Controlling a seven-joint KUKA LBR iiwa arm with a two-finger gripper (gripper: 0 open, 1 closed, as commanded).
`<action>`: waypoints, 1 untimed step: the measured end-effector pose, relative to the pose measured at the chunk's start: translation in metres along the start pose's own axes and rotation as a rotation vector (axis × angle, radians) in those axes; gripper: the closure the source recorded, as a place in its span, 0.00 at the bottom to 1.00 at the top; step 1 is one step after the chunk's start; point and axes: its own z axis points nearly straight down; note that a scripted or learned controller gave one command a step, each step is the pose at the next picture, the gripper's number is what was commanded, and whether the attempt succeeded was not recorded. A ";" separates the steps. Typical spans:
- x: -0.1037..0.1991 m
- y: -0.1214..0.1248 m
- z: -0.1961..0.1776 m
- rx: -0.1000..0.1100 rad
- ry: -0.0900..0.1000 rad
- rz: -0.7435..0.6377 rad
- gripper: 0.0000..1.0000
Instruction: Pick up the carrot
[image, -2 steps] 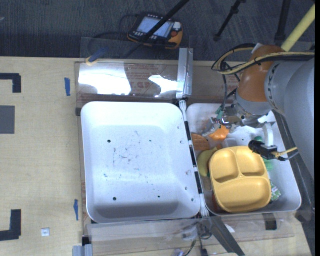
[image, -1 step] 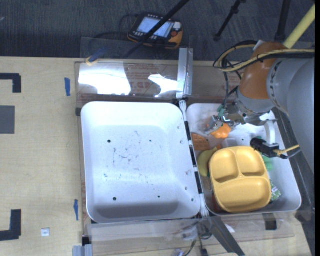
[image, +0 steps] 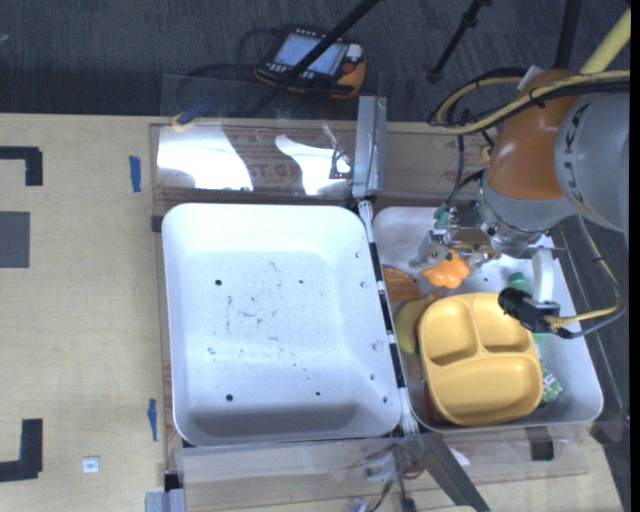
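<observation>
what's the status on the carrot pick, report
Gripper down in right bin. Carrot right beneath it, grasp unconfirmed. Yellow tray crowding alongside.

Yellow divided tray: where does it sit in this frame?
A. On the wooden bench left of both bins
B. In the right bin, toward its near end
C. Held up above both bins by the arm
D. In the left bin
B: the yellow divided tray lies inside the right bin, at its near end, just below the small orange piece under the gripper.
</observation>
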 end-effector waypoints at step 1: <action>0.062 -0.031 -0.020 0.001 0.000 -0.145 1.00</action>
